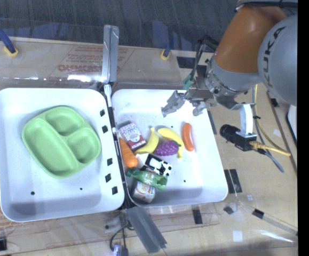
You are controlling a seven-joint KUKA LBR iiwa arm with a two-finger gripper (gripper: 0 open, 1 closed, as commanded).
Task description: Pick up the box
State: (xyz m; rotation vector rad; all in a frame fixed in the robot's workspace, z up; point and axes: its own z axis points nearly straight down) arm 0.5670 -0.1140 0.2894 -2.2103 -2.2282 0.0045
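The box (132, 135) is a small dark red carton lying flat in the right bin (207, 188), close to that bin's left wall. My gripper (184, 108) hangs above the back part of the same bin, up and to the right of the box and apart from it. Its two grey fingers (169, 106) are spread open with nothing between them.
Around the box lie a banana (164, 136), purple grapes (166, 149), a carrot (128, 154), a red-orange sausage (188, 136), a black-and-white carton (159, 166) and a small jar (143, 188). A green divided plate (62, 140) sits in the left bin (10, 196).
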